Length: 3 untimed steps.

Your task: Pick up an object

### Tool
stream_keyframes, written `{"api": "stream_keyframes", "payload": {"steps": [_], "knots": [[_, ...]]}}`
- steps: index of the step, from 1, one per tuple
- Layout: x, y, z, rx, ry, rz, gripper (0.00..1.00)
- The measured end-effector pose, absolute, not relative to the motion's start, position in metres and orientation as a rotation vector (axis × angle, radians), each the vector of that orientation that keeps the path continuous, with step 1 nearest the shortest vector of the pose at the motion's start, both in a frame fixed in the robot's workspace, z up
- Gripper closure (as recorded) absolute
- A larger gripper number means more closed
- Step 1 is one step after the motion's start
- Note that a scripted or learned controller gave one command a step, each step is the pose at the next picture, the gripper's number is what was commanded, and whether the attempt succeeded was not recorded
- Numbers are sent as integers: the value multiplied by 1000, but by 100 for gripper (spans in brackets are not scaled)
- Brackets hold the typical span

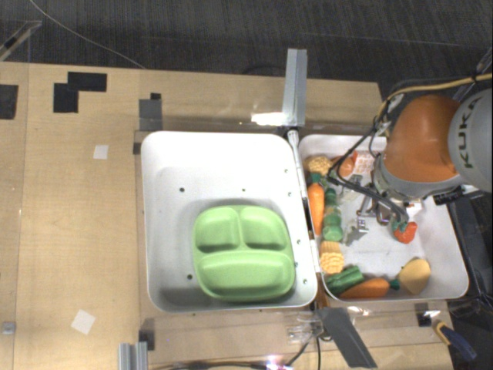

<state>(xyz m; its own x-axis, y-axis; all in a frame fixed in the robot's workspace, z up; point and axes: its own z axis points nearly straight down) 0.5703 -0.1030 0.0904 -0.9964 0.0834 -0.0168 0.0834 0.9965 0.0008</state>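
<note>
Dark grey carpet lay behind a light wooden table (pixel 69 230), which carried two shallow white bins side by side. Black square marks and small pale tags were on the wood at the left. The left bin (pixel 166 206) held a green divided tray (pixel 243 250). The right bin (pixel 447 280) held toy food: an orange carrot (pixel 316 200) along the left wall, a green vegetable (pixel 332 223) just beside it, a yellow corn cob (pixel 332 261) below, a second carrot (pixel 367 287) near the front wall, a pale potato-like piece (pixel 414 274) and a small red piece (pixel 406 232).

The grey arm with its orange band (pixel 420 137) hung over the right bin, and the tool (pixel 377 214) was low above the bin floor, near the red piece and apart from the carrots. Whether it was released or clenched I could not tell, because the wrist hid it.

To do this step well, I think the tool should go down straight over one separate piece, such as the red one, not into the crowded row at the wall.
</note>
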Motion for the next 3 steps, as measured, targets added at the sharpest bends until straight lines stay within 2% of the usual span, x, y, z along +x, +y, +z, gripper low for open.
{"api": "stream_keyframes", "payload": {"steps": [2, 3], "knots": [[583, -88, 90, -10, 3127, -11, 0], [588, -86, 106, -15, 3106, -9, 100]]}}
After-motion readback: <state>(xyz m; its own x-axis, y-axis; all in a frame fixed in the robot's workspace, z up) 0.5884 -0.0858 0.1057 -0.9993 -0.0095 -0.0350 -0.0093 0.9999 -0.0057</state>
